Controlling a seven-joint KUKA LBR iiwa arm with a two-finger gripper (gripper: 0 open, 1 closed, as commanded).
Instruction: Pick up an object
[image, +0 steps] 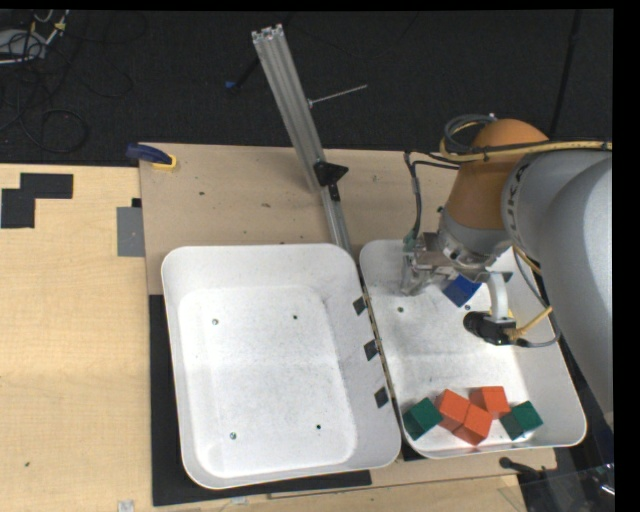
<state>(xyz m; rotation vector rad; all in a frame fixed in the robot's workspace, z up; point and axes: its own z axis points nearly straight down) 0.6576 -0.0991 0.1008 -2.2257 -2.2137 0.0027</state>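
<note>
The fingers (410, 276) point down into the far left part of the right bin (566, 398), but from this slanted view I cannot tell whether they are spread or closed, and nothing can be seen between them. The gripper (418, 280) hangs under the grey arm (560, 230), whose orange band (495, 175) sits just above the wrist. A blue block (461, 291) lies just beside the gripper, on its right in the view, partly hidden under the wrist; whether it touches the gripper cannot be made out. The other blocks are bunched at the near end of the same bin, well apart from the gripper: a green block (422, 416) on the left of the group, three orange blocks (468, 412) crowded together in the middle, and a second green block (521, 419) on the right. The left bin (180, 300) stands alongside, its edge touching the right bin, with small black clips (372, 349) along the seam. Both bins rest on the pale wooden desk (230, 195). A slanted aluminium rail (290, 100) rises from the desk behind the bins.
</note>
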